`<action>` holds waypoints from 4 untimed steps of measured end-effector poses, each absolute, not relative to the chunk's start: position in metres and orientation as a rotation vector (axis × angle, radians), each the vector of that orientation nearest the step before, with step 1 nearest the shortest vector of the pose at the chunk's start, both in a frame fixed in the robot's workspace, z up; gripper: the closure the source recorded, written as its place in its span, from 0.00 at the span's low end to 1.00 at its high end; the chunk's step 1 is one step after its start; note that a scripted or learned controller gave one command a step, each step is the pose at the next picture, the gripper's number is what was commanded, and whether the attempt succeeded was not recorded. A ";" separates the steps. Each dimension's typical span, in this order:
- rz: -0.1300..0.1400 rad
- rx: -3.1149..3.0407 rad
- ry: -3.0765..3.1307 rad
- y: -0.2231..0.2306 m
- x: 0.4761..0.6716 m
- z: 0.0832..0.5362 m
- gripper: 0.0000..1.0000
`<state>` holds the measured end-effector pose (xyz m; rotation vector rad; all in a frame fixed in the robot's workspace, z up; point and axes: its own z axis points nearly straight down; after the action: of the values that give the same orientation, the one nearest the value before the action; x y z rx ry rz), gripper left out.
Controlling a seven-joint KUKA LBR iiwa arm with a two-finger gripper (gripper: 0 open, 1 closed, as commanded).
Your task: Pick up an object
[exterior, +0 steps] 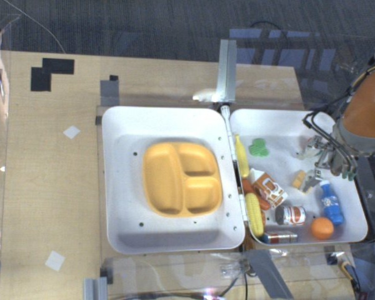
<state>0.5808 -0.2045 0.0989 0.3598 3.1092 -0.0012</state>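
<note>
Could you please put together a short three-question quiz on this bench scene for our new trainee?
1. True or false: the yellow divided tray lies in the left bin.
2. Which thing lies nearest the orange? A. green toy B. blue bottle C. corn cob
3. Fill in: the gripper hangs over the ____ bin.

Key:
1. True.
2. B, the blue bottle, just above the orange.
3. Right; the gripper is over the right bin, above the blue bottle.
</note>
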 end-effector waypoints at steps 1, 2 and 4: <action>0.000 0.730 3.048 -0.205 0.542 0.110 0.00; 0.001 0.931 2.991 -0.205 0.581 0.115 0.00; 0.002 1.821 2.556 -0.205 0.506 0.111 0.00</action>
<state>0.5060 -0.2055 0.1112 1.8207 2.5560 0.0019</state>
